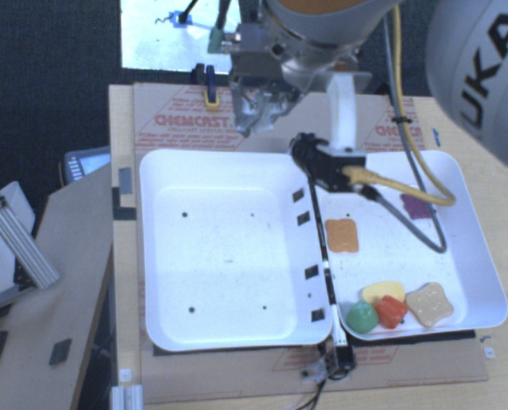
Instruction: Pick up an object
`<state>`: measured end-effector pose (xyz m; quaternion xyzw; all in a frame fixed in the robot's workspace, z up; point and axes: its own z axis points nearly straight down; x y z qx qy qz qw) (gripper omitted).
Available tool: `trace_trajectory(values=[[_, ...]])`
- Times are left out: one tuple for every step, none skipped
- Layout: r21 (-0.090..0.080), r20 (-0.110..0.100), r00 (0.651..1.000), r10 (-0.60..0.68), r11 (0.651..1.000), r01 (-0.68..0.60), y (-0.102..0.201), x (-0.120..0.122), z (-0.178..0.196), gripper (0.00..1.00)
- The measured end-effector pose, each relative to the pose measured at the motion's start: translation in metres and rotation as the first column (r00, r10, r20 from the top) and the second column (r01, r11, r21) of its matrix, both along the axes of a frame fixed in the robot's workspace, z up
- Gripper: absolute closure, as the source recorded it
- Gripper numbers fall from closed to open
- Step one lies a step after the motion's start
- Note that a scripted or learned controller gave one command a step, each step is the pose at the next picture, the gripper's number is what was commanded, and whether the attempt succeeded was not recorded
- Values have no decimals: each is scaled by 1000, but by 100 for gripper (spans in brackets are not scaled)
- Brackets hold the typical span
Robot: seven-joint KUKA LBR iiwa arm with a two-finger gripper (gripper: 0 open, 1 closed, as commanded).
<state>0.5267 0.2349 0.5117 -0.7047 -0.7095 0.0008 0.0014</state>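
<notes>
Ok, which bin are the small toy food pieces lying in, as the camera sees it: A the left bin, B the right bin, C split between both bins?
B: the orange square, purple piece, green ball and toast-shaped piece all lie in the right bin.

Red letters reading "CHEMCAST" run along the brown board [185,120] behind the bins. The grey arm [484,49] bears large dark letters "UKA".
</notes>
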Motion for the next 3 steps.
trace_trajectory(values=[[0, 9, 1000, -7, 1000, 7, -13, 56, 25, 100], [2, 2, 1000, 2, 1000, -2, 1, -45, 18, 100], [-5, -5, 1000, -7, 1000, 7, -12, -26, -92, 100]])
